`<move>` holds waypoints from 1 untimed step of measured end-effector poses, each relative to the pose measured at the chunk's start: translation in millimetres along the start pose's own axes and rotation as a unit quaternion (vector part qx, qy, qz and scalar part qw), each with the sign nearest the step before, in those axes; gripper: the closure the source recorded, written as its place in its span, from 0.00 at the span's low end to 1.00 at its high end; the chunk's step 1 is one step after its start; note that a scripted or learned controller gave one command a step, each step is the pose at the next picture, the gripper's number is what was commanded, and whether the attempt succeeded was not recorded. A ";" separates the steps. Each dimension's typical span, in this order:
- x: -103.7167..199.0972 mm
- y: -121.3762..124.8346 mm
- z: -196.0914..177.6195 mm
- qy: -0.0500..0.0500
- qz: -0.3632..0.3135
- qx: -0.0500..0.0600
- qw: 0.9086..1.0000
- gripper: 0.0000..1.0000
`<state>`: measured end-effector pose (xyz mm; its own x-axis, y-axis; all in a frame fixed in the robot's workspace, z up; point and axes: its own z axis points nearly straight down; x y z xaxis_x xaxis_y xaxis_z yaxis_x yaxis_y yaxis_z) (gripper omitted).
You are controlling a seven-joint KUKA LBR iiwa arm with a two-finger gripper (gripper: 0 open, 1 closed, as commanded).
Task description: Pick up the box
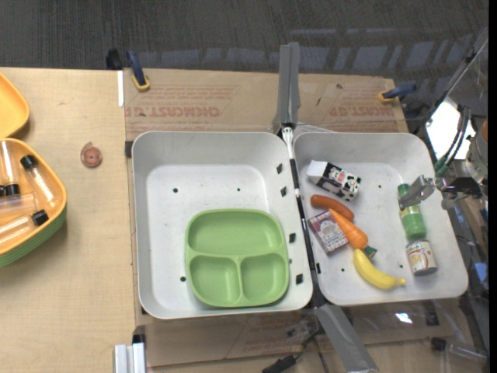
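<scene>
Camera view, looking down at a slant on both bins. Box: the white cardboard box with a black-and-white printed end (334,179) lies flat on the floor of the right-hand shallow white bin (446,208), in its upper-left part, close to the divider between the bins. Its long axis runs from upper left to lower right; the plain white end points to the upper left and the printed end to the lower right.

The metal two-finger gripper (419,191) hangs over the right side of the same bin. Whether it is open or closed cannot be told, and nothing is seen held in it. The box lies to the gripper's left in the view and slightly higher, well apart from it.

Other contents of the right bin: an orange-red sausage (329,203) just below the box; an orange carrot (351,229); a small flat pink-and-purple packet (327,232) touching the carrot's left side; a yellow banana (376,272) near the front wall; a green bottle (413,218) directly beneath the gripper; a small labelled can (421,257) below the bottle.

The left-hand shallow white bin (155,208) holds a light-green three-compartment plate (237,256), set towards the front.
</scene>
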<state>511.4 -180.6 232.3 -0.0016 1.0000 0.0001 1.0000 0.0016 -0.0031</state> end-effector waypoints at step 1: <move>26.2 48.5 140.8 0.000 -0.009 -0.001 1.000 0.00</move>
<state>559.5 -154.4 91.4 -0.0202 0.9998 -0.0001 0.9998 0.0202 -0.0012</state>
